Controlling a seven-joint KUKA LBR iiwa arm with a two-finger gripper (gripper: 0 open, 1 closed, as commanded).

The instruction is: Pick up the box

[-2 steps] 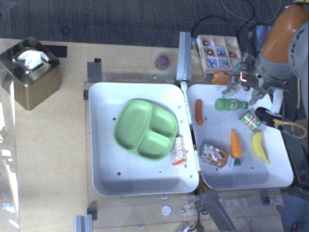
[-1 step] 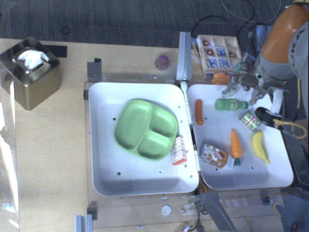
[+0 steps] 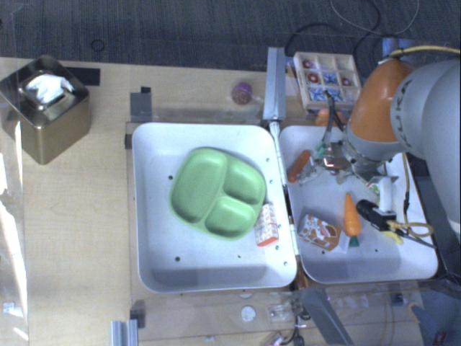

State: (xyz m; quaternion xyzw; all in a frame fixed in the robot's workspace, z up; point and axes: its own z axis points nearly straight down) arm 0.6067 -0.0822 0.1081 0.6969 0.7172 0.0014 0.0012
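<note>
The box [image 3: 266, 224] is a small red and white carton in the left bin [image 3: 144, 215]. It lies by the bin's right wall, against the lower right edge of a green divided plate [image 3: 218, 192]. My gripper [image 3: 325, 167] hangs over the upper part of the right bin [image 3: 414, 265], well to the right of the box and above it in the view. Its fingers are spread open with nothing between them.
The right bin holds an orange sausage-like piece [image 3: 297, 164] near its left wall, a carrot [image 3: 351, 215] and a brown patterned packet [image 3: 319, 231]. A flat tray of small parts [image 3: 328, 78] sits behind the bins. A brass tissue holder [image 3: 47, 110] stands at the far left.
</note>
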